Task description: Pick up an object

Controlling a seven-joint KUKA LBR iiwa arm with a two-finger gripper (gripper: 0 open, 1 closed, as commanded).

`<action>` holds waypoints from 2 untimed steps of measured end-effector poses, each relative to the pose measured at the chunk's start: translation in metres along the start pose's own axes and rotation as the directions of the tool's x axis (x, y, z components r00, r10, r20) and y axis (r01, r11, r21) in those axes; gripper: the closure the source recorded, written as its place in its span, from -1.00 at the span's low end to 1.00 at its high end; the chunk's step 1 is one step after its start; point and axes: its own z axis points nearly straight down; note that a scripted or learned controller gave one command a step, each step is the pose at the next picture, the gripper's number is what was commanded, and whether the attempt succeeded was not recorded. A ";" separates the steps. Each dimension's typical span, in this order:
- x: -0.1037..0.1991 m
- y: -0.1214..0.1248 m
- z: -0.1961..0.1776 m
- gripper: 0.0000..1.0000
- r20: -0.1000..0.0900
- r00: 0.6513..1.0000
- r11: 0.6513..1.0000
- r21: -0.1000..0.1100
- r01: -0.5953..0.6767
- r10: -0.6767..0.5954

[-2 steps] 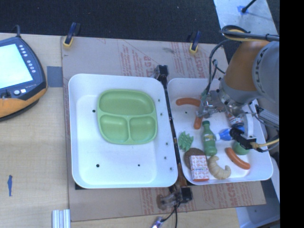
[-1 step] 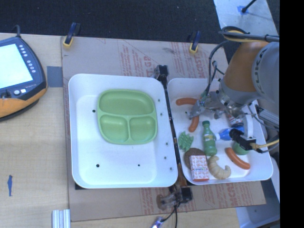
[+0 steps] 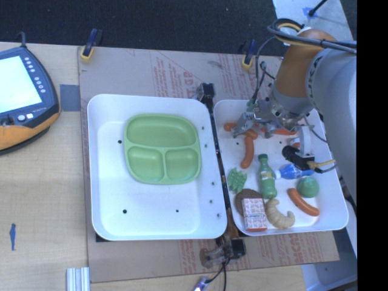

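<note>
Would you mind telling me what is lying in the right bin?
The right bin holds toy food: a green bottle, sausages, a croissant, a carton and a leafy green. The arm covers the far corner.

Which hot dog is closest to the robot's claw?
The sausage near the right bin's top, right under the gripper. The other sausage lies by the green ball.

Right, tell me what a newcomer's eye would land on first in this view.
First the green divided plate, lying alone in the left white bin. Next the clutter of toy food in the right bin: a green bottle, sausages, a croissant. Then the grey arm with its orange band, its claw low over that bin's far end.
</note>
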 end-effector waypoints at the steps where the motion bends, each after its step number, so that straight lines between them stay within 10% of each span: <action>1: 0.007 0.001 0.000 -1.00 0.001 1.000 1.000 0.000 0.000 0.000; 2: 0.013 0.002 0.000 -1.00 0.000 1.000 1.000 -0.001 0.001 -0.001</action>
